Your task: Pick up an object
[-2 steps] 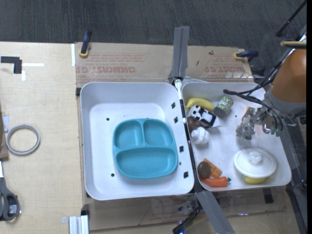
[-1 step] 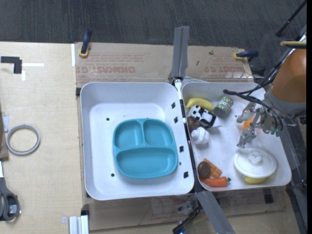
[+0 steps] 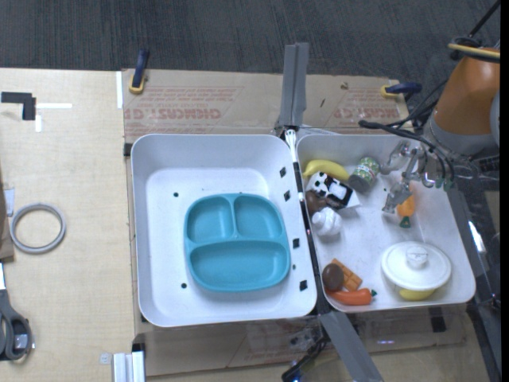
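Claw (image 3: pixel 397 200) over right bin (image 3: pixel 457 229), partly hiding orange object (image 3: pixel 406 206).

The arm (image 3: pixel 469 94) is cut off by the right edge, so that only its orange band and grey wrist are seen. The fingers (image 3: pixel 395 200) are too small and too blurred against the white bin (image 3: pixel 457 237) for their spacing to be judged. An orange item (image 3: pixel 406 207) just beside them is partly covered and cannot be identified. A yellow object (image 3: pixel 413 294) is mostly hidden under the white lidded bowl (image 3: pixel 416 266). At the left edge, scissors (image 3: pixel 12 333) (only the handles) are cropped, and the bench (image 3: pixel 71 285) itself runs out of frame.
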Robot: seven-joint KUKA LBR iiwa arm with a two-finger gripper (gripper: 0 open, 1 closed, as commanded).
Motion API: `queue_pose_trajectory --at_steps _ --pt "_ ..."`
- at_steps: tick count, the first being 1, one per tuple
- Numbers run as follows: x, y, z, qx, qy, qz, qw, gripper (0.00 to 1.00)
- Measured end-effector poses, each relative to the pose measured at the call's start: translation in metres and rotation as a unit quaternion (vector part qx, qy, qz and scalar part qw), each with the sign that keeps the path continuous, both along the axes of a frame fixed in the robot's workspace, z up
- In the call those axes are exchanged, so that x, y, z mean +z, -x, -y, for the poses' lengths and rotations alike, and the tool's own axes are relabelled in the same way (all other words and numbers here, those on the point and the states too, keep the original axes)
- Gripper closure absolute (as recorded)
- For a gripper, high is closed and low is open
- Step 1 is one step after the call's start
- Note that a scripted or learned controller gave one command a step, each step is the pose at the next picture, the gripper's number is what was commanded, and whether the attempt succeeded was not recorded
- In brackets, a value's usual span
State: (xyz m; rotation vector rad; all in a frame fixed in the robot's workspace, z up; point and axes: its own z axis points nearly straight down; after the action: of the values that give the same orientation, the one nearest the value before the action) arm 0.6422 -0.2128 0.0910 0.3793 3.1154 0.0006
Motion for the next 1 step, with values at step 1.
queue_pose_trajectory --at_steps 1 --pt "0.0002 0.0215 -0.0041 -0.006 -0.0004 0.000 1.0000 0.00"
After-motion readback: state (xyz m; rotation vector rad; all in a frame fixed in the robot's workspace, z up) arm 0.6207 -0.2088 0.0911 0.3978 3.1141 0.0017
